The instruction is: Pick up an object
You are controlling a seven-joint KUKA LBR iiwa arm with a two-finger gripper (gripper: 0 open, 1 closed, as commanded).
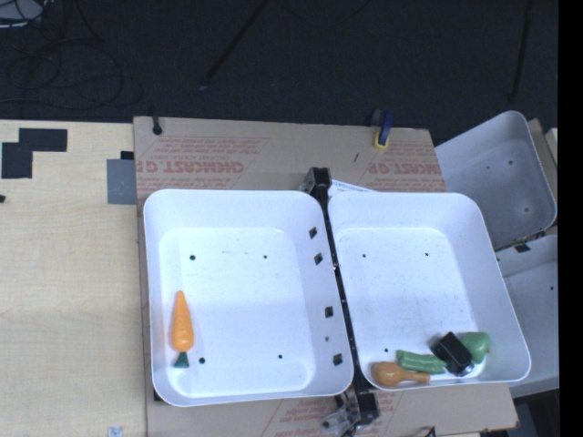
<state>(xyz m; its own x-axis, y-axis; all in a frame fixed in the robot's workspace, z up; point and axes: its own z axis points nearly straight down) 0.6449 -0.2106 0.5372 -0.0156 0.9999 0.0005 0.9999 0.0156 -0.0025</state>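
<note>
An orange toy carrot [181, 322] with a small green top lies near the front left corner of the left bin [228, 217]. In the front right corner of the right bin [410, 212] sit a green vegetable-shaped toy [420, 362], an orange-brown pear-shaped toy [395, 374], a small black block [453, 352] and a light green piece [477, 343], all bunched close together.
The two white bins sit side by side on a cardboard sheet [273, 157] on a pale wooden bench. A black divider rail [330, 280] runs between them. A grey metal plate [496, 176] stands at the right. A blue and yellow clamp [383, 130] holds the cardboard's far edge.
</note>
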